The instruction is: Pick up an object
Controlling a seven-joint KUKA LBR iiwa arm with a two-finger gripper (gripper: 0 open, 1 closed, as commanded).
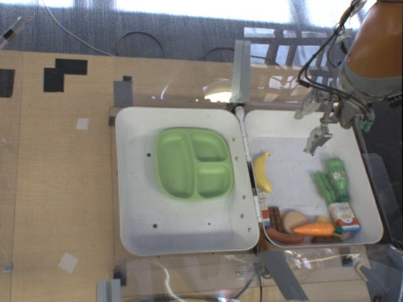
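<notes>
My gripper [317, 138] hangs over the upper part of the right bin [283, 134], above bare white floor, with nothing between its fingers. A yellow banana [261, 172] lies by the bin's left wall. To the gripper's lower right lies a green bottle [336, 173] with a green pepper-like piece [323, 187] beside it. A small juice carton [344, 218] sits below them. Along the bin's front edge lie an orange carrot [313, 229], a tan bread roll [293, 219], a red-brown sausage [283, 236] and a dark chocolate-like bar [274, 218].
The left bin [132, 168] holds a green divided plate [193, 163]. A grey divider [249, 168] separates the two bins. The arm's orange band [378, 33] and cables hang over the upper right corner.
</notes>
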